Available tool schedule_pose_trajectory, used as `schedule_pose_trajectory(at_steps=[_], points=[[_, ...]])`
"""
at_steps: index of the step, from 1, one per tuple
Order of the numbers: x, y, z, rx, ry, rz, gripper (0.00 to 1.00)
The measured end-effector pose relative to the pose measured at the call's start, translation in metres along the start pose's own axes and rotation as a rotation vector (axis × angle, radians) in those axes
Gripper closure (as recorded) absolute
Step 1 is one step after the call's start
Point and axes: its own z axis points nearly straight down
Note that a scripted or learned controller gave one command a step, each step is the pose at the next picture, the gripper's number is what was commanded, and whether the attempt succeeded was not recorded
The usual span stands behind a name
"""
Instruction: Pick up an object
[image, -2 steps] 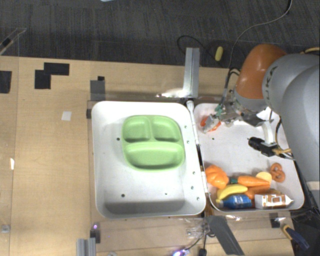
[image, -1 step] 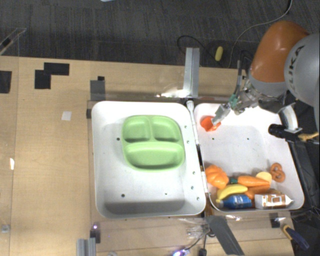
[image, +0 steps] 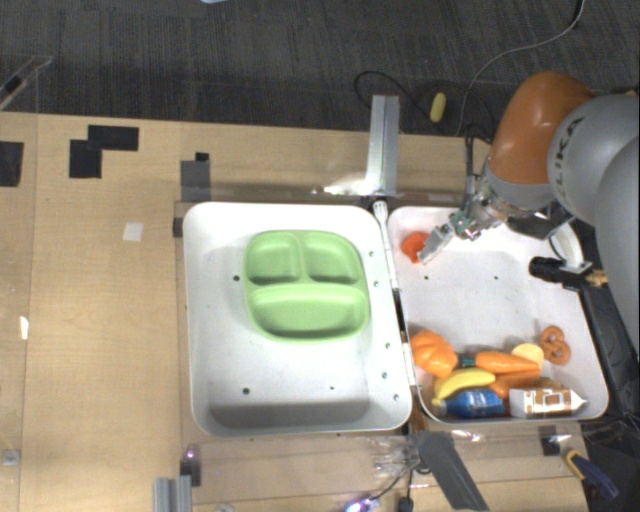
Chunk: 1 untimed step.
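In the right bin (image: 500, 285) a small red toy tomato (image: 413, 243) lies near the far left corner. My gripper (image: 436, 243) hangs just right of it, its silver fingers close against the red piece; nothing shows between them. Along the bin's front wall lies a heap of toy food: an orange pepper (image: 432, 351), a yellow banana (image: 462, 382), a carrot (image: 507, 362), a blue can (image: 475, 403), a white bottle (image: 545, 402) and a brown pretzel (image: 555, 345).
The left bin (image: 215, 330) holds a green divided plate (image: 303, 283). A metal post (image: 383, 145) rises behind the wall between the bins. The grey arm with its orange band (image: 535, 125) fills the upper right, with cables trailing there.
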Motion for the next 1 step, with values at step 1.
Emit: schedule_pose_trajectory(at_steps=[1], points=[[0.0044, 0.0014, 0.0192, 0.011, 0.000, 0.016, 0.00]])
